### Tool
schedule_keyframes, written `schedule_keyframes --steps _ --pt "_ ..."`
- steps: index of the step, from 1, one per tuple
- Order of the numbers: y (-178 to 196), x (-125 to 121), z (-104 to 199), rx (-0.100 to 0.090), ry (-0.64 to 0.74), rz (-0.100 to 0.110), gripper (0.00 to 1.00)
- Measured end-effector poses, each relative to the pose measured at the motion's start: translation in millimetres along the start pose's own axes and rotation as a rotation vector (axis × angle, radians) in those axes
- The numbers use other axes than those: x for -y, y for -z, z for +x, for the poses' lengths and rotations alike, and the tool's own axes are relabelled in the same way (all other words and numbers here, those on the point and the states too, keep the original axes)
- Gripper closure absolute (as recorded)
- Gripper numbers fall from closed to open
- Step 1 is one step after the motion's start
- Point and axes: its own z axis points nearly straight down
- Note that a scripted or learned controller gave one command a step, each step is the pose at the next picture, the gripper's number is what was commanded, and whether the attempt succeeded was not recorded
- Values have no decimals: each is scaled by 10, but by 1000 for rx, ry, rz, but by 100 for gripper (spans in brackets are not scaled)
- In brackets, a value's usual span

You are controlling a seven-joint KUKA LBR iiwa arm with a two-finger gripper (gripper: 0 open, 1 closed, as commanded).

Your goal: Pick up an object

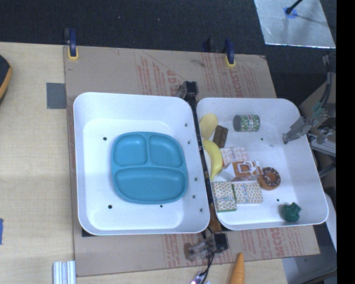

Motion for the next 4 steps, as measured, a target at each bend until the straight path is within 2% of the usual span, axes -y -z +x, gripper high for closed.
schedule_keyframes --steps 1,2,3,4 --pt "-1213 -679 626 -3 8 5 0" --pt "-1467 -1161 670 1 3 -4 0" --pt "-1639 -677 175 1 -5 5 0" --pt "-1638 620 272 -3 -4 9 0"
